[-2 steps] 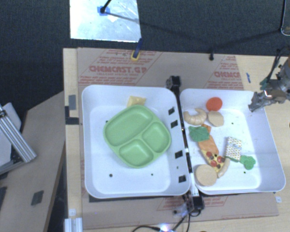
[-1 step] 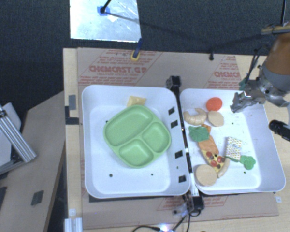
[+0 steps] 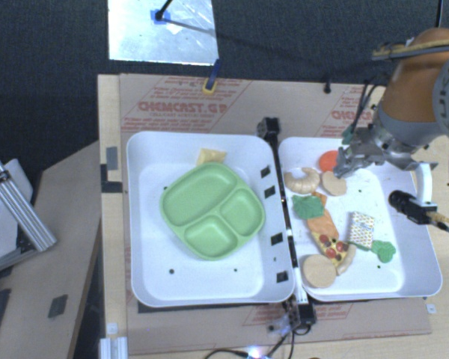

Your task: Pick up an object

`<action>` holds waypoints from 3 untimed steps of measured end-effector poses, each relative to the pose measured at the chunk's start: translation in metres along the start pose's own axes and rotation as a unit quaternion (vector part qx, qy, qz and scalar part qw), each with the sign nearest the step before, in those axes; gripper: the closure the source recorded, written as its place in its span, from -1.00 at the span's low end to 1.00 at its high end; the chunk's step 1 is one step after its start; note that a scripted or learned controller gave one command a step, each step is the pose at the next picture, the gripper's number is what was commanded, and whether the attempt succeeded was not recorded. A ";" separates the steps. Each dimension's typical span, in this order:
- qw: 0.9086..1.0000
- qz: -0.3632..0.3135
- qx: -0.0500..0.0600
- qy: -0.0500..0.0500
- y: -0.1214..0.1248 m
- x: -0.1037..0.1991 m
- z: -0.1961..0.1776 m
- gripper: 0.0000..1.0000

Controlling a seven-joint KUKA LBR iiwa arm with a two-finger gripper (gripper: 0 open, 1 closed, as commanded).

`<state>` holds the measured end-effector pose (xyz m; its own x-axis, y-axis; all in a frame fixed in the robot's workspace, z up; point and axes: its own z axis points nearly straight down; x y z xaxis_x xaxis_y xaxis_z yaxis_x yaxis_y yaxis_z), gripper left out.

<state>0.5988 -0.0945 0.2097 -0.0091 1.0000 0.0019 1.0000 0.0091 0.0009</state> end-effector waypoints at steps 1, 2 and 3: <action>1.000 -0.001 0.000 0.000 -0.001 0.059 0.004 1.00; 1.000 0.000 -0.001 0.000 0.003 0.105 -0.006 1.00; 1.000 0.000 0.001 0.000 -0.012 0.143 -0.005 1.00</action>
